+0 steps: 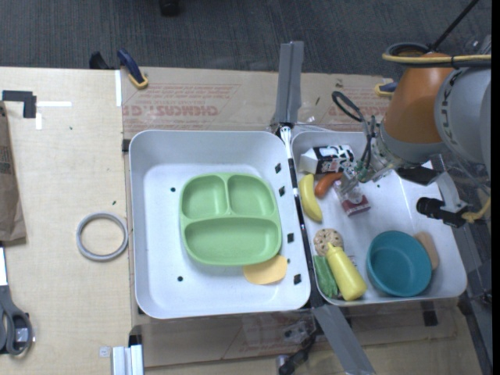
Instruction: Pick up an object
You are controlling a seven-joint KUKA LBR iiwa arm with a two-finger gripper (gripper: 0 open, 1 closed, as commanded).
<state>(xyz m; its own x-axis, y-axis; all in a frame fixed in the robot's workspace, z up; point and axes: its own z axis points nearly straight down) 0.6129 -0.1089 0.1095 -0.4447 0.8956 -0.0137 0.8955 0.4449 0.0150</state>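
In the right bin [391,287], toward its upper middle, the pincer [351,180] hangs low over a small red-and-white packet [356,204]; whether it is released or clenched cannot be told from this slant. The likeliest target, the packet, lies just below the pincer, near the centre of that bin. A sound pick calls for a straight descent centred on the packet, closing only once the tips straddle it. Crowding it: a banana [311,199] to the left, an orange item [328,184], and a black-and-white carton [330,159] above. Farther down lie a yellow bottle [346,272], a teal bowl [400,263]. The left bin [148,209] holds a green divided plate [230,219].
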